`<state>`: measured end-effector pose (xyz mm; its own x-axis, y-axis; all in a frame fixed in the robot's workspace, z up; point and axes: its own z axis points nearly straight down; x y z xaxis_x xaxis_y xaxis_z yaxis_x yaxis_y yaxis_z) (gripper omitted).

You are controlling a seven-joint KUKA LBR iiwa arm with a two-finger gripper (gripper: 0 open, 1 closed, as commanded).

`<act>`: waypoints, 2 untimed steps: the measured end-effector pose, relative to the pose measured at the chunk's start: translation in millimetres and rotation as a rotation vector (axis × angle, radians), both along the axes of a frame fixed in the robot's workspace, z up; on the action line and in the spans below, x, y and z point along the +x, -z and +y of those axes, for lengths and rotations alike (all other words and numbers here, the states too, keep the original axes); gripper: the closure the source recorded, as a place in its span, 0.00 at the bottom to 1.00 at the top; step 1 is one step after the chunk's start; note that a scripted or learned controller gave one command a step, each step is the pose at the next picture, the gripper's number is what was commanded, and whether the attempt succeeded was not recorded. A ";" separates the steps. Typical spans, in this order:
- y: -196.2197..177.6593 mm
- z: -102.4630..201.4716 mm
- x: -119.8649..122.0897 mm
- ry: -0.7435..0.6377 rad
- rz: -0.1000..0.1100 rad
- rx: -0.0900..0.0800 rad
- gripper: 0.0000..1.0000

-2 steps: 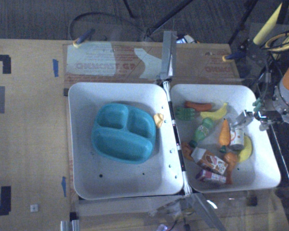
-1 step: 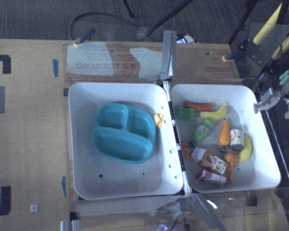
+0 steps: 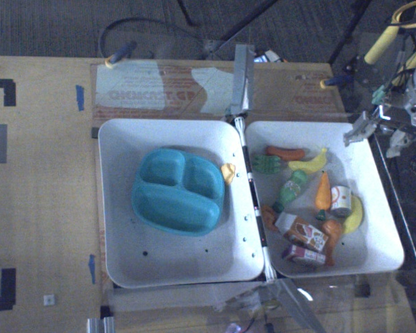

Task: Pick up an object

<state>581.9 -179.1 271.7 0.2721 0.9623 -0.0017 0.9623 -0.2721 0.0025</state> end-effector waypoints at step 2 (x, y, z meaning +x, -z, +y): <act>177.8 -1.8 -36.7 -0.038 -0.016 0.016 0.00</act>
